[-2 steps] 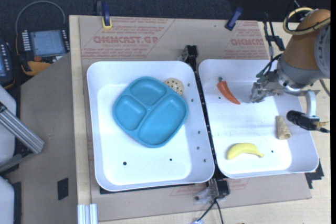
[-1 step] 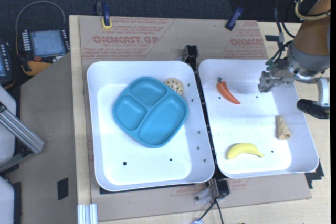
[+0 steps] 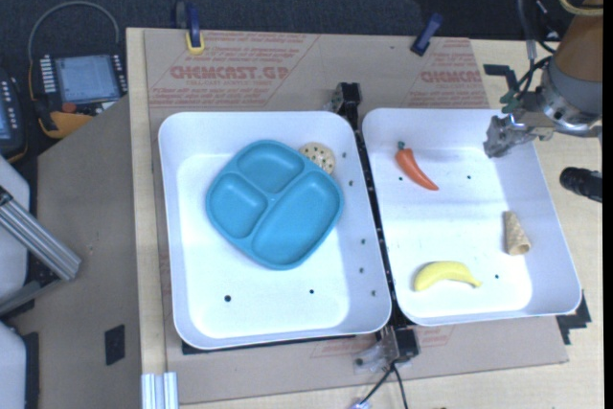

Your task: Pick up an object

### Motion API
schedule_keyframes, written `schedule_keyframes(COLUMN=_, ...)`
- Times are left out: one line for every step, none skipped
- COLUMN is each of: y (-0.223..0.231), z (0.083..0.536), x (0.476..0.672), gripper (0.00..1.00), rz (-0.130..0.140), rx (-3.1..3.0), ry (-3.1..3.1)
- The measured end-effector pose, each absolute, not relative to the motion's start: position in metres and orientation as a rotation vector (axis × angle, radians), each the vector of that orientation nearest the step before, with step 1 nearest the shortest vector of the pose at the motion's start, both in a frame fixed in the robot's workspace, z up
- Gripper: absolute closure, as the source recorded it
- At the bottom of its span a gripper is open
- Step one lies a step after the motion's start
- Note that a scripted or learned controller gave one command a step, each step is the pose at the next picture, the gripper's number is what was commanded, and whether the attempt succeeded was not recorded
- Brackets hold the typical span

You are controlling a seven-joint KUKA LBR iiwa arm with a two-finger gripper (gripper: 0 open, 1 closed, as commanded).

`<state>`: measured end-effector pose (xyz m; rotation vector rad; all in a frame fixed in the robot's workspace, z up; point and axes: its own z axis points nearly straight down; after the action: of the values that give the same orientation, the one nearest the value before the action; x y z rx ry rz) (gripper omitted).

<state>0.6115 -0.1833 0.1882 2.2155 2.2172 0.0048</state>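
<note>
Camera view looks down on two shallow white bins set side by side on a brown cardboard-covered bench. At the right edge of the frame, the grey arm's two-finger gripper hangs over the upper right corner of the right white bin; whether it is released or clenched I cannot tell, because it looks small and dark there. Inside this bin lie a small orange carrot-shaped toy at upper left, a tan cone-like piece near the right wall, and a yellow plastic banana lower down. The left white bin holds a blue divided plastic plate, and a round speckled cookie touches its upper right rim.
</note>
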Motion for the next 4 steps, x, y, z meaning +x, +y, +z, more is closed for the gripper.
schedule_keyframes(y=-0.189, z=0.249, x=0.62, gripper=1.0, rz=0.006, rx=2.214, ry=2.216)
schedule_keyframes(y=-0.136, z=0.246, x=0.614, gripper=1.0, rz=0.001, rx=2.218, ry=2.23)
schedule_keyframes(y=-0.085, z=0.251, x=0.602, gripper=1.0, rz=0.001, rx=2.218, ry=2.23)
schedule_keyframes(y=-0.03, z=0.238, x=0.585, gripper=1.0, rz=-0.002, rx=2.218, ry=2.232)
